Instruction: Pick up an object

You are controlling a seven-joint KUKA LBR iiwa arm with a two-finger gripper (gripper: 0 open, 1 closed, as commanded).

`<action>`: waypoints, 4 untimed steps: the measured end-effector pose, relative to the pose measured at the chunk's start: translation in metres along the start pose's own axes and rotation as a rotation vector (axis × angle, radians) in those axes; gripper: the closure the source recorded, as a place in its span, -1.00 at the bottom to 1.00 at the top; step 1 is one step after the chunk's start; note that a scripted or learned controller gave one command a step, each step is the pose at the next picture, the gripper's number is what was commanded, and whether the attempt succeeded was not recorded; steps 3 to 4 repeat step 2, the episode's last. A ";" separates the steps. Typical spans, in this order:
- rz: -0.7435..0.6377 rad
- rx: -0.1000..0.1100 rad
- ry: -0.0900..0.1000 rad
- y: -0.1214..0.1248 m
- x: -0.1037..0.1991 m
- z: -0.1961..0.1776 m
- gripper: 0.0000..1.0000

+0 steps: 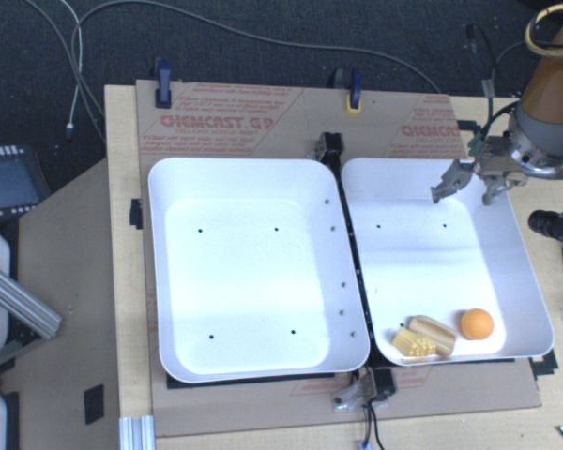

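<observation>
An orange ball (477, 323) lies near the front edge of the right bin (422, 251). Just left of it rest a tan bread-like piece (433, 329) and a small yellow corn-like piece (414, 345), touching each other. My gripper (469, 187) hangs over the bin's far right corner, well away from those objects. Its two grey fingers (448, 185) are spread apart and hold nothing.
The left bin (253, 270) sits beside the right one, with black clips between them at the back (330, 146) and front (375, 382). Blue clamps (162, 78) hold the cardboard base at the back. Cables run behind the bench.
</observation>
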State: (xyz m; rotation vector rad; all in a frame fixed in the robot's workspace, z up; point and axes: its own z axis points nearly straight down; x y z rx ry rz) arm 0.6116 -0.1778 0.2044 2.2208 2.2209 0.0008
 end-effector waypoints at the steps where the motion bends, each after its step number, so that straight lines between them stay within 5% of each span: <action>1: -0.003 0.001 0.002 -0.049 0.054 -0.007 -1.00; 2: -0.005 0.000 0.002 -0.121 0.119 -0.022 -1.00; 4: -0.005 0.000 0.002 -0.121 0.119 -0.022 -1.00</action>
